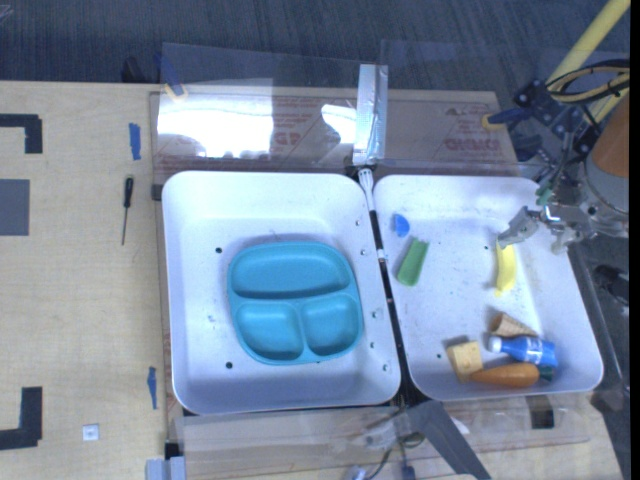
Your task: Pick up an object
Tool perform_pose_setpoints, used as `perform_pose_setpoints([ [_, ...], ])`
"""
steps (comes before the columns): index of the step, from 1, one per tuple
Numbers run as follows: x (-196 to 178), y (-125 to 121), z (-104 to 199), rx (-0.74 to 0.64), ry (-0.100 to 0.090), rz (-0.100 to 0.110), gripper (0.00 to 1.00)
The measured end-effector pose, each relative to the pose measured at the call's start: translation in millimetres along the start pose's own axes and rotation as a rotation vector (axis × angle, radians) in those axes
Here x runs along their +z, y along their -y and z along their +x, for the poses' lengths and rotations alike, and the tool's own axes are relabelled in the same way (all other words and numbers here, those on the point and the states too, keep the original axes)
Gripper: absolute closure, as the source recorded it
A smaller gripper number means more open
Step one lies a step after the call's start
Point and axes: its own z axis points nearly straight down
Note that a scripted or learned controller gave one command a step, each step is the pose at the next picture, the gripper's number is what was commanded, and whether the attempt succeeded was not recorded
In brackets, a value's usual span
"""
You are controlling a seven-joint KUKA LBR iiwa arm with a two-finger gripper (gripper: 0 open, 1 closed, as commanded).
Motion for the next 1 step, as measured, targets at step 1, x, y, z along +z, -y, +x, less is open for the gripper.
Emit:
perform_pose_setpoints([
  [1,-61.4,-4.4,1.2,0.338,0.0,0.002,0.0],
])
